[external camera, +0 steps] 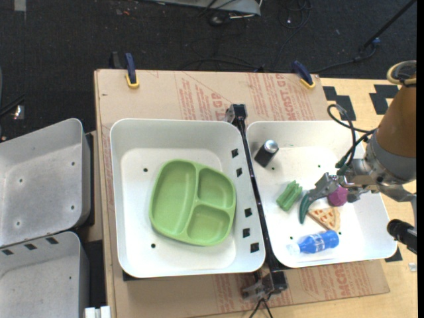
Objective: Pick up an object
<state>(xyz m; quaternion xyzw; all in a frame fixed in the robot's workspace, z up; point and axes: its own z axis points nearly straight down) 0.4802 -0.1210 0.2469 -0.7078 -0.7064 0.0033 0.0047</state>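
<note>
Nearest the camera in the right-hand shallow white bin [377, 244] lies a small blue plastic bottle [318, 242], and just beyond it an orange, waffle-patterned wedge [326, 217] lies beside a curved dark-green piece [304, 208]. Above these the grey claw [329, 189] hangs over the bin with a small purple object [338, 195] right at its fingers (whether it is truly gripped, or how wide the fingers stand, cannot be told), while a light-green ridged block [289, 195] lies just to its left. Farther back a black can with a silver top [266, 153] stands near the divider, and in the left white bin [126, 177] on the bench [172, 91] rests a light-green three-compartment plastic plate [193, 203].
</note>
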